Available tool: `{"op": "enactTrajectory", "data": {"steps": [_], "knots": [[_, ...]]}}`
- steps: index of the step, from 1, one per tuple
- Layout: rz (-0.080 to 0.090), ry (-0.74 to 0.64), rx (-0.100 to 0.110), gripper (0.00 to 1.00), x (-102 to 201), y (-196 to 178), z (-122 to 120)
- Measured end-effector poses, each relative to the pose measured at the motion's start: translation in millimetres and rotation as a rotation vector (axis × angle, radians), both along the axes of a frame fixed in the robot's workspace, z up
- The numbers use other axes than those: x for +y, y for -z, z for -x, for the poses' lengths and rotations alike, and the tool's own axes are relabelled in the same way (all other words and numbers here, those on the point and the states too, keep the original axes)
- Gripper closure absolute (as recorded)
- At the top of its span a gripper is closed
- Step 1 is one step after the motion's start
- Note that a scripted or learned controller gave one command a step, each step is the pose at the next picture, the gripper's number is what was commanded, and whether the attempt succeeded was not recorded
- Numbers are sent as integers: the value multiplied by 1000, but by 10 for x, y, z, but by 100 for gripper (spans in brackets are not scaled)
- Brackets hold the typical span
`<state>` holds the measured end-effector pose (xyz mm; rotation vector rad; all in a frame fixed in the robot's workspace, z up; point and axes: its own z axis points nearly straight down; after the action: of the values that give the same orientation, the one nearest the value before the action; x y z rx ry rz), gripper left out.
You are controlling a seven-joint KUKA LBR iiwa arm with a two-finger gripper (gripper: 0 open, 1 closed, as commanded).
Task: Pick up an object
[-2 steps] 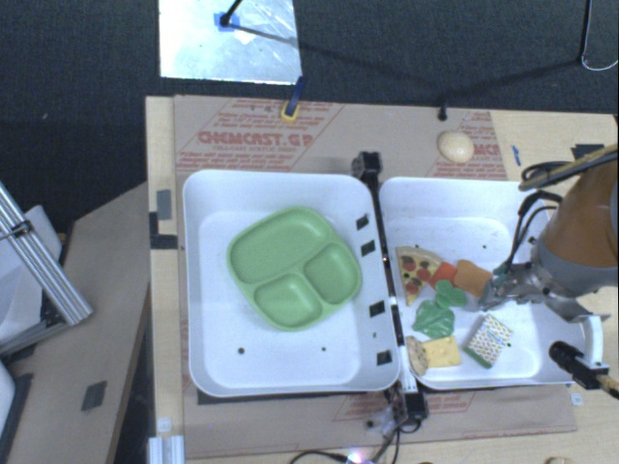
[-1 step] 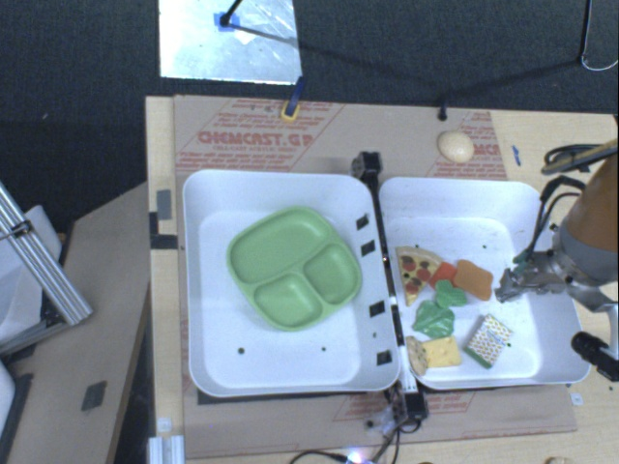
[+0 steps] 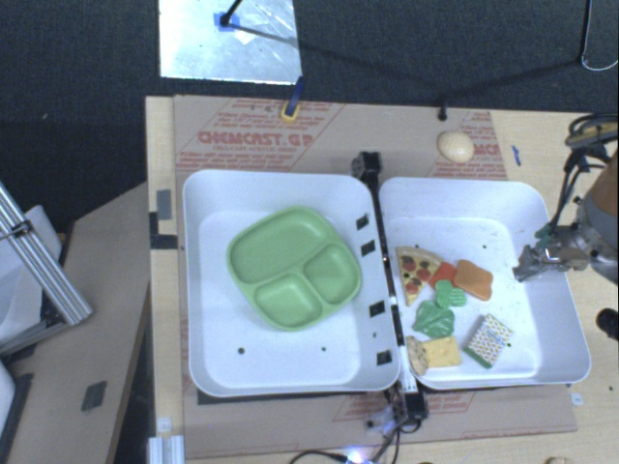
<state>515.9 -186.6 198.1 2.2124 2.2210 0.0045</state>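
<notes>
Across the bench (image 3: pixel 242 129), two white bins sat side by side on printed cardboard over dark floor. Left bin (image 3: pixel 208 211) held a green divided tray (image 3: pixel 293 268). Right bin (image 3: pixel 503 206) held a toy pizza slice (image 3: pixel 417 270), an orange piece (image 3: pixel 474 278), green pieces (image 3: pixel 437 309) and a patterned block (image 3: pixel 489 339). At its right rim the gripper (image 3: pixel 530 265) hovered, gripping nothing, its state unclear.

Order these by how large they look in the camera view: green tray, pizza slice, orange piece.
1. green tray
2. pizza slice
3. orange piece, which looks close in size to the pizza slice, so their order is unsure.
</notes>
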Motion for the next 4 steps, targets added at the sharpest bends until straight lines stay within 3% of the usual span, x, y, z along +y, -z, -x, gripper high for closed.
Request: {"op": "enactTrajectory", "data": {"steps": [1,3,4], "knots": [[-1,-1,3,100,-3,-274,-11],[-3,-5,3,100,1121,-264,-573],[-3,-4,4,100,1602,-169,-735]]}}
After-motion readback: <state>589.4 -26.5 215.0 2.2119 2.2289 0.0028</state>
